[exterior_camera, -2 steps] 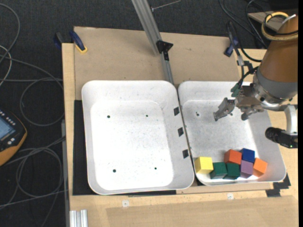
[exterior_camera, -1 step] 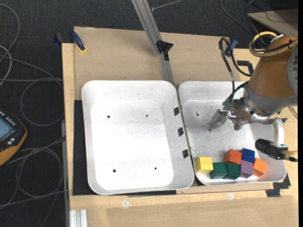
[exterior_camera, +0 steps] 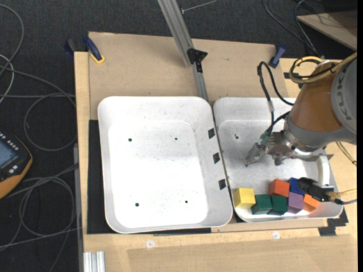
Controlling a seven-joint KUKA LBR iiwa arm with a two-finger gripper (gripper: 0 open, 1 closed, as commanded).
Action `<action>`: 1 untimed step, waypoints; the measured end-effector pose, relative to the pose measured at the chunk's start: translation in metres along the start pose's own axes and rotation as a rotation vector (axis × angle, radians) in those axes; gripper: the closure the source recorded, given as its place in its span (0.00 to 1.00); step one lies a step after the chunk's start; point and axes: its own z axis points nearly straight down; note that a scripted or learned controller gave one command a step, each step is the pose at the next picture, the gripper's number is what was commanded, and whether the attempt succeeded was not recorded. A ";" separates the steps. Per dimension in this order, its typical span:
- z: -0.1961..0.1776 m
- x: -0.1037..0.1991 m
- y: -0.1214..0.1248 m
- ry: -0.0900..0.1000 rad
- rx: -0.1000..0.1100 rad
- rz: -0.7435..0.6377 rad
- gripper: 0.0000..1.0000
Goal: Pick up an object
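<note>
Several coloured blocks lie along the front edge of the right bin (exterior_camera: 244, 115): a yellow block (exterior_camera: 245, 197), a dark green block (exterior_camera: 262, 204), a green block (exterior_camera: 278, 204), an orange block (exterior_camera: 278, 187), a blue block (exterior_camera: 295, 185), a purple block (exterior_camera: 296, 199) and a small orange block (exterior_camera: 310, 202). My gripper (exterior_camera: 264, 154) hangs over the middle of the right bin, behind the blocks and apart from them. Its fingers are spread, and nothing is between them.
The left bin (exterior_camera: 113, 118) sits beside the right one. A metal pole (exterior_camera: 181, 33) slants up from between the bins at the back. Black cables loop around my wrist (exterior_camera: 266, 89) and lie on the floor at the left.
</note>
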 end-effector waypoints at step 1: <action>-0.015 0.001 0.002 0.000 -0.010 -0.002 1.00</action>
